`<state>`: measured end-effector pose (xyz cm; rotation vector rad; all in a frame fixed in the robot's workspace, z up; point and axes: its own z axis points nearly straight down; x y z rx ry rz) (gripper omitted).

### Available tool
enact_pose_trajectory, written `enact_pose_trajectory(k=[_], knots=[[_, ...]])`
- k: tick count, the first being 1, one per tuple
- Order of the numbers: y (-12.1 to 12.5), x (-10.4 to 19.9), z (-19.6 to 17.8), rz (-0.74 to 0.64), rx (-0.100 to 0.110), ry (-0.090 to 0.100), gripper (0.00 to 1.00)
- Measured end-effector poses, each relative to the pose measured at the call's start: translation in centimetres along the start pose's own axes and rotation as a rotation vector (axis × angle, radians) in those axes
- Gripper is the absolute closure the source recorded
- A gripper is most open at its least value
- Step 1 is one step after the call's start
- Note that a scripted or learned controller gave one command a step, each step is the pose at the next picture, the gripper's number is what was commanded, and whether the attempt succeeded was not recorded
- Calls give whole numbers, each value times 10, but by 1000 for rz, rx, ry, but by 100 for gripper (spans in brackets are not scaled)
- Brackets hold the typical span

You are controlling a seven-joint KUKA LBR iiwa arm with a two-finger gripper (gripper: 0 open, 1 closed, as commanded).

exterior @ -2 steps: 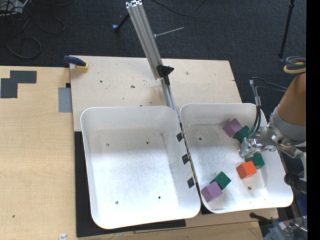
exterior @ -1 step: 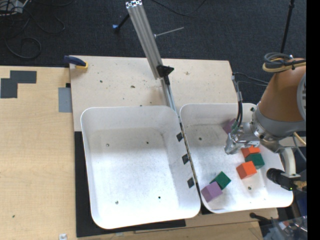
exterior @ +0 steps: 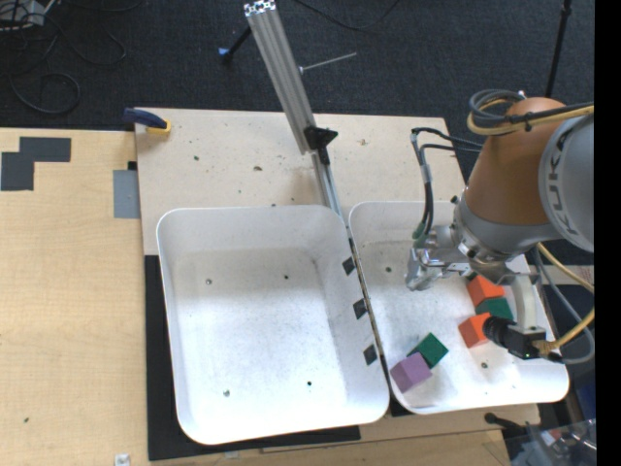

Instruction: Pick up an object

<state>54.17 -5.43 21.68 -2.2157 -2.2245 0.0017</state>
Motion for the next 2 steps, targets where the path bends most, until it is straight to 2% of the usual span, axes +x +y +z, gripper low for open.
enact_pose_trajectory(k=[1, 2], knots=[[20, 59, -5, -1, 0, 1, 100], [44, 100, -14, 0, -1, 1, 100]])
